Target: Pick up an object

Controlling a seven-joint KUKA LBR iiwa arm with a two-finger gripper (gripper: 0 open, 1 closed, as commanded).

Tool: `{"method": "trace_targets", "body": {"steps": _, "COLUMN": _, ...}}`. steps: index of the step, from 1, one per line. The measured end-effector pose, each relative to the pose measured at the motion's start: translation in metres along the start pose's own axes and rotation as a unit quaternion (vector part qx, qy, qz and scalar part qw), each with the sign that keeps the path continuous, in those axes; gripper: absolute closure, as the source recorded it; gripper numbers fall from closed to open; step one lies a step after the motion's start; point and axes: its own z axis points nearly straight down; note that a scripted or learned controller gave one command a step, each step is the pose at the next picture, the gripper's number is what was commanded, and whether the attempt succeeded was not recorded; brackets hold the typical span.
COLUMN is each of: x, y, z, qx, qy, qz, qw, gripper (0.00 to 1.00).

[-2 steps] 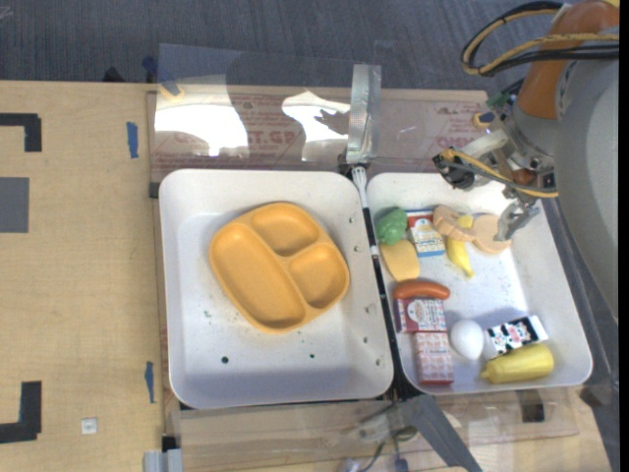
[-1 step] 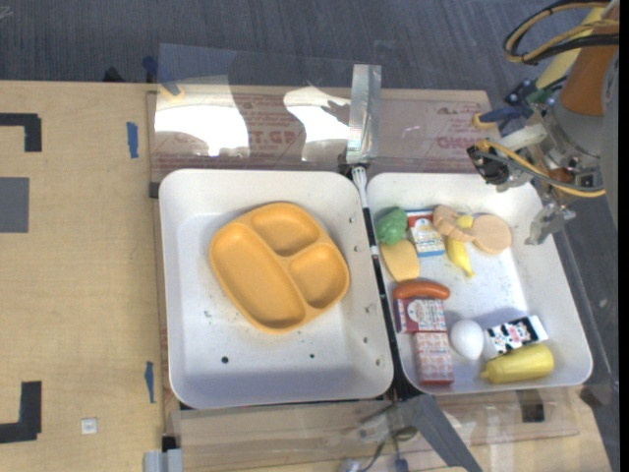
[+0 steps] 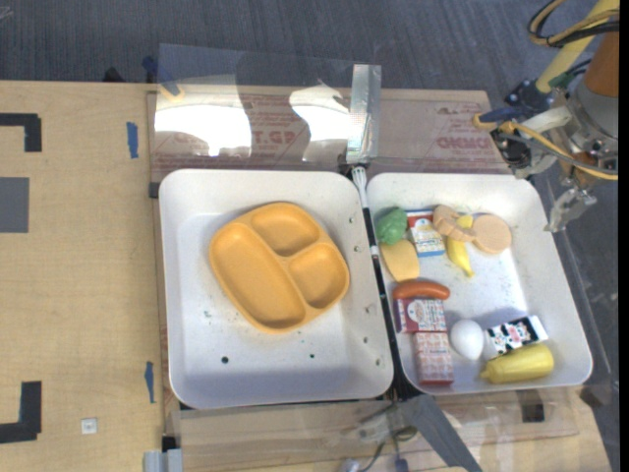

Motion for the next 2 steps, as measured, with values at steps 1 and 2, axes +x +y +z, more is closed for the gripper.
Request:
{"method": "trace_targets", "body": {"steps": 1, "x": 0.01, "y": 0.051, "z": 0.003, "qx": 0.0, "qy": -0.002, "qz": 0.002, "qw": 1.0, "gripper": 0.0}}
{"method": "trace_targets", "body": {"steps": 2, "x": -0.011, "y": 0.043, "z": -0.029, "qx": 0.001, "qy": -0.001, "qz": -0.066, "qw": 0.9978, "gripper": 0.0}}
